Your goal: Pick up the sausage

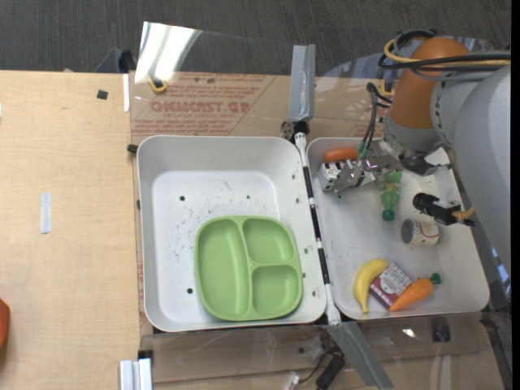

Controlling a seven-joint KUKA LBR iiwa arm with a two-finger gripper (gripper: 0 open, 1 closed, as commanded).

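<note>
The orange-red cylindrical sausage [341, 153] lies in the far left corner of the right-hand shallow white plastic bin [455, 299], close against its rear wall. The metal two-finger gripper [345, 177] sits low just in front of the sausage, near or touching it; whether its jaws are spread or closed cannot be determined from this angle, and nothing is visibly held between them. A green plastic bottle [390, 192] lies just to the gripper's right, beneath the wrist. Risks noted: the sausage's position against the wall and corner leaves little room for a finger behind it, so a closing attempt may push or roll it rather than seize it; its round form favours slipping; the adjacent bottle could be nudged or caught instead. The yellow banana [367, 281], orange carrot [411, 292] and green compartment tray [248, 266] lie well apart and appear unaffected.
</note>
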